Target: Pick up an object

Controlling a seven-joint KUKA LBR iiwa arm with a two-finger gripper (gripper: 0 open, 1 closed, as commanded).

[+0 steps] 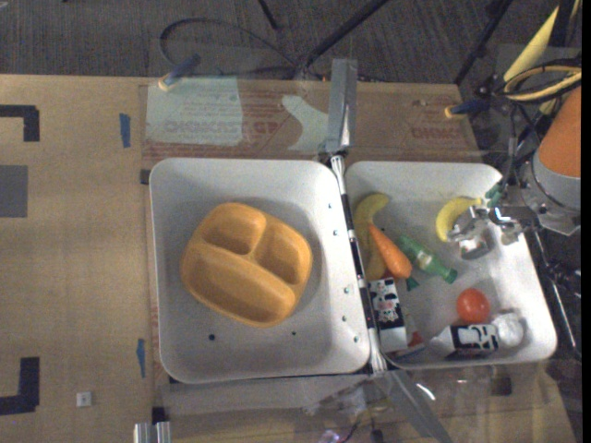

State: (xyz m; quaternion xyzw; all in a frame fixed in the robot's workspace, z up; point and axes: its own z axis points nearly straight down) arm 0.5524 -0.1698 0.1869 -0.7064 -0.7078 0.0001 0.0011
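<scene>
While gripper [476,229] hovers, grip state unclear, right bin [540,293] holds banana [452,216], carrot [391,252], tomato [473,305]

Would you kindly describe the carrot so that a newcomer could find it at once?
Look in the right white bin, along its left wall. The carrot lies there at a slant, beside a yellow banana and a small green bottle. It is the only long, tapering orange piece; the other reddish item, a tomato, is round.
</scene>
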